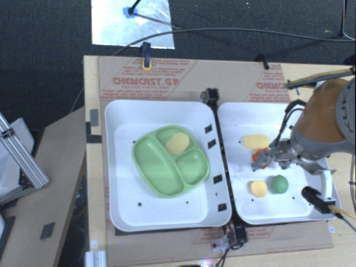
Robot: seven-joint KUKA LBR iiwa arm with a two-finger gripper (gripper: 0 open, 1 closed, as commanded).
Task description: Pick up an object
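A grey robot arm with an orange band above its wrist (pixel 328 121) reaches in from the right and bends down over the right-hand shallow white bin (pixel 245 207). Its wrist points leftward and down, with the two-finger gripper (pixel 266 157) low above the bin floor, near the middle of the bin.

The bench is a tan board with red printed lettering (pixel 144 82), carrying two bins side by side. The left-hand white bin (pixel 119 204) holds a pale green divided plastic plate (pixel 161 168), and a rounded yellow object (pixel 178 143) lies in the plate's upper compartment. Around the bench the floor is dark carpet, with a shiny silver sheet (pixel 130 15) lying beyond the board and black cables crossing it.

In the right bin, an elongated yellow object (pixel 256 142) lies just above the gripper. A small red-orange piece (pixel 259 158) sits at the gripper's tip, but whether it is an object or part of the tool cannot be told. A small yellow lump (pixel 258 188) and a green ball (pixel 278 184) lie side by side just below the gripper, apart from it. Whether the gripper is clenched or released cannot be told.
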